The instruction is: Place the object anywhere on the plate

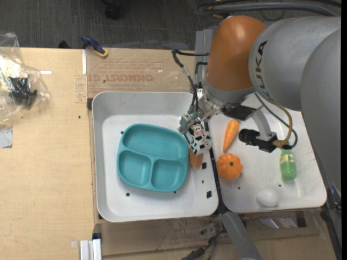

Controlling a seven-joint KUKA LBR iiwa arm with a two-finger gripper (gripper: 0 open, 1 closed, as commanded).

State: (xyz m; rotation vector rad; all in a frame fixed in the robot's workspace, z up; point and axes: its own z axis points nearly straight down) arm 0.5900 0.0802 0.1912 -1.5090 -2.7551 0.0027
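Gripper (195,130) at frame centre, low over the right side of the left bin (108,124), just past the right rim of the plate (149,142). Spread or pressed together: cannot tell. At its tip, a spotted piece (199,138), black on white; part of the gripper or a separate thing, unclear. Directly below that, a small orange object (196,159), just beside the plate's right rim and not on the plate; held or lying on the bin floor, impossible to say. Teal plate with three compartments, flat in the middle of the left bin.

To the right, in the right bin (246,191): carrot (231,134) upright-looking near the gripper, pumpkin (229,167) just under it, green bottle (288,166) toward the right edge, white lump (267,197) at lower right.

Above, arm (233,53) coming in from upper right. Cardboard (130,77) behind the left bin. Clear bag (19,80) at upper left on the bench (43,172).
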